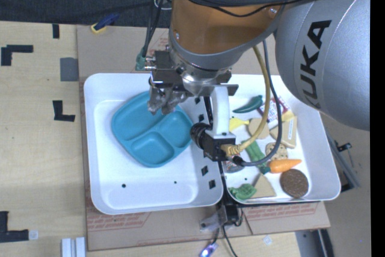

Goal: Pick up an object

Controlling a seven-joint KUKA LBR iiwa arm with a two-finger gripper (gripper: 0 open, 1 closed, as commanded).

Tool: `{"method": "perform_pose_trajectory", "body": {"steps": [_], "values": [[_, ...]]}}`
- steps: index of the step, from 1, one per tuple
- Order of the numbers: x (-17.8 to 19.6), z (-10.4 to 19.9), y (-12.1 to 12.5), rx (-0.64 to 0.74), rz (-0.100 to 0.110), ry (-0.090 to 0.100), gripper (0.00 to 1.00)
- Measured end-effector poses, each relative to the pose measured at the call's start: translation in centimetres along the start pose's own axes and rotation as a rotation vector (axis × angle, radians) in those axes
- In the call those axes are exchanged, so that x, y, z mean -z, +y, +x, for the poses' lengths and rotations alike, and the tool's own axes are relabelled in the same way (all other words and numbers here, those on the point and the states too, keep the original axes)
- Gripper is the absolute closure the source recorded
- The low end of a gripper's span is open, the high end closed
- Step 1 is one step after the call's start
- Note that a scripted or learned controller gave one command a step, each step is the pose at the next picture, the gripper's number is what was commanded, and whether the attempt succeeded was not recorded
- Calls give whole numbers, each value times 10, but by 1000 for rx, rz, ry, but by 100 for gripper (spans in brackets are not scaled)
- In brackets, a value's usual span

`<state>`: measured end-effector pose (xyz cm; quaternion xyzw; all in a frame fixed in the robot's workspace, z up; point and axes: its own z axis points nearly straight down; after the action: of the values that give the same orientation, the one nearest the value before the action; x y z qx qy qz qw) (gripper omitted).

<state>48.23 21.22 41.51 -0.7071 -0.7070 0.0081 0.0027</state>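
Directly beneath the end effector [161, 102] you have the blue divided tray [152, 133], lying in the left bin [99, 189]. The tips sit at the tray's upper edge, just at its rim, but you cannot tell from this slanted view whether they are spread or closed, or whether they have the rim between them.

Your main risk, as I judge it, is the tray itself: it is wide, shallow and smooth, so a pinch on the thin rim could slip, or lift one side and let it tilt and drop back. The loose cables [231, 147] hanging to the right of the end effector could also catch on the wall between the bins.

Further right of the end effector, the right bin [322, 189] holds small items well apart from the tips, among them an orange carrot [284, 165] and a brown disc [295, 182].

The only writing you can read is "KUKA", in black capitals on the grey arm [328, 51].
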Motion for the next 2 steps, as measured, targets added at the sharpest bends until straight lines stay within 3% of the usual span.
{"method": "perform_pose_trajectory", "body": {"steps": [1, 2], "values": [[-63, -33, 1, -2, -6, 3, 100], [-68, -85, 2, -4, -11, 6, 100]]}}
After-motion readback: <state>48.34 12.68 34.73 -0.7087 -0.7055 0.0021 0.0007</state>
